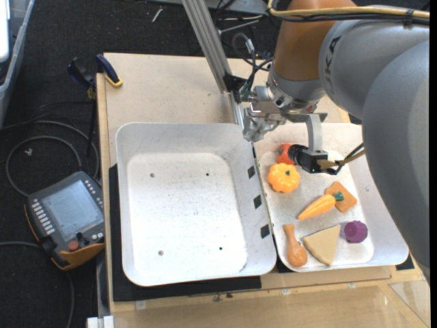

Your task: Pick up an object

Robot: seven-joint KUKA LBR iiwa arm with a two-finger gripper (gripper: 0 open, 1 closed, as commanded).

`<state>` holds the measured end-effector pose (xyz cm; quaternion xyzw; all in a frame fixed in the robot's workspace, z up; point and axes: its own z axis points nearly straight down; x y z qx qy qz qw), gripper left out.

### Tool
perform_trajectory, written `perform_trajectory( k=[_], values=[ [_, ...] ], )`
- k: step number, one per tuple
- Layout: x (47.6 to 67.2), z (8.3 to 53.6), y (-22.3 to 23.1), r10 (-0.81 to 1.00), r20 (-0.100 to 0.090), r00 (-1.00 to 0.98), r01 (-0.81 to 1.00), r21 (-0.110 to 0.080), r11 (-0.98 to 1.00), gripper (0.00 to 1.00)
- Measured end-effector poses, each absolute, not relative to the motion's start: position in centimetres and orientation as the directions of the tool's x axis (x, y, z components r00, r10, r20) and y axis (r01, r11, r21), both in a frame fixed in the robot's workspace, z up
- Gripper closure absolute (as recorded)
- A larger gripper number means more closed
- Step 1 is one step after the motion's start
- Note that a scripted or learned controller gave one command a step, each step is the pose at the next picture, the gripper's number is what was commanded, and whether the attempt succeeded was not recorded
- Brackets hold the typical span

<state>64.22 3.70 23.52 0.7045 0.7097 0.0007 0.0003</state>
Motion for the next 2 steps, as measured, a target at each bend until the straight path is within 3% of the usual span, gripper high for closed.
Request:
perform_trajectory(
  k=[1, 2],
  values=[
    [66.1, 24.41, 8.21, 1.0, 0.002, -0.007, 1.0, 0.004, 0.007, 1.0],
    [66.02, 24.35, 7.88, 1.0, -0.001, -0.003, 1.0, 0.0, 0.003, 0.0]
  ],
)
